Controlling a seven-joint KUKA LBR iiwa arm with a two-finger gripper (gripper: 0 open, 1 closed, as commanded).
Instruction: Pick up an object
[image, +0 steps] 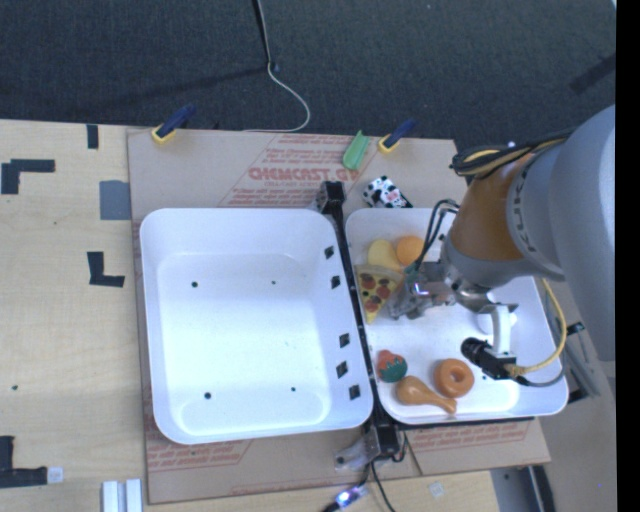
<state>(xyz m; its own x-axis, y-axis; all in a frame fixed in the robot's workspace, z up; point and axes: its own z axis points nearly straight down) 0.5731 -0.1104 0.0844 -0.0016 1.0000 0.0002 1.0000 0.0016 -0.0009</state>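
- Tan surface (60, 330) with black tape marks; dark carpet at twelve o'clock.
- Cardboard sheet (270, 170) under two white bins.
- End effector (412, 298) in right bin (535, 400); its grip state unclear.

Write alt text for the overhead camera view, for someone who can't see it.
A grey robot arm reaches into the right white bin, its pincer low among small toys, including a donut and an orange ball. The left white bin sits beside it.
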